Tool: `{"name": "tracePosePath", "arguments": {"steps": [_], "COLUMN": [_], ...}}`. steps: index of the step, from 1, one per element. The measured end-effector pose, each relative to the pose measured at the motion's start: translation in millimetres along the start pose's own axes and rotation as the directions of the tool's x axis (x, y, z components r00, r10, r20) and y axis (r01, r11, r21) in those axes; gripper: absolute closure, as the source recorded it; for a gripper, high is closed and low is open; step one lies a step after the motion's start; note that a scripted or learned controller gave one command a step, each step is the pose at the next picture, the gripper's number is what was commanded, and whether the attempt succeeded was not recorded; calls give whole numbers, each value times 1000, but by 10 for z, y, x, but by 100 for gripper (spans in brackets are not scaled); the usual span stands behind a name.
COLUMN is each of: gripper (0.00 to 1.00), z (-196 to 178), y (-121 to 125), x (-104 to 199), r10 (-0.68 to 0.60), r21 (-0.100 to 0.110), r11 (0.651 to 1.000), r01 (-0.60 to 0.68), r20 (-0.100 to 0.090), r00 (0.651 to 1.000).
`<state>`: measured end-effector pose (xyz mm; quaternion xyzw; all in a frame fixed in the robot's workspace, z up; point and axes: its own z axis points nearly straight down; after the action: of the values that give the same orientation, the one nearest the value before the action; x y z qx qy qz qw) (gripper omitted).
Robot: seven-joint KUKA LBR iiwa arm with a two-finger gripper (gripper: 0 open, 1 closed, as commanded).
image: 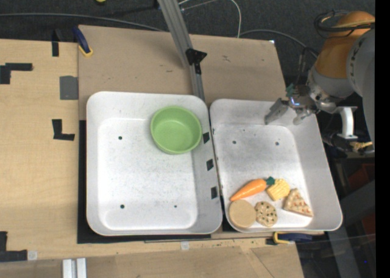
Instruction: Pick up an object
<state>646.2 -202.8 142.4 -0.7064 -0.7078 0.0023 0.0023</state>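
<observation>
Nothing is picked up yet: the pincer (285,112) hangs with its fingers spread and bare over the far right corner of the right bin (244,118). The toy foods, a carrot (247,189), corn (278,188), cookie (265,213) and sandwich wedge (297,202), lie clustered in that bin's near right corner, well apart from it. A green bowl (176,129) sits in the left bin (103,167).
</observation>
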Motion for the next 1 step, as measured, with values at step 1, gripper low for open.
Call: {"name": "tracePosePath", "arguments": {"steps": [1], "gripper": [0], "z": [547], "y": [-12], "x": [16], "r10": [-1], "r21": [1], "r11": [1000], "r01": [1], "r20": [0], "r00": [1000]}}
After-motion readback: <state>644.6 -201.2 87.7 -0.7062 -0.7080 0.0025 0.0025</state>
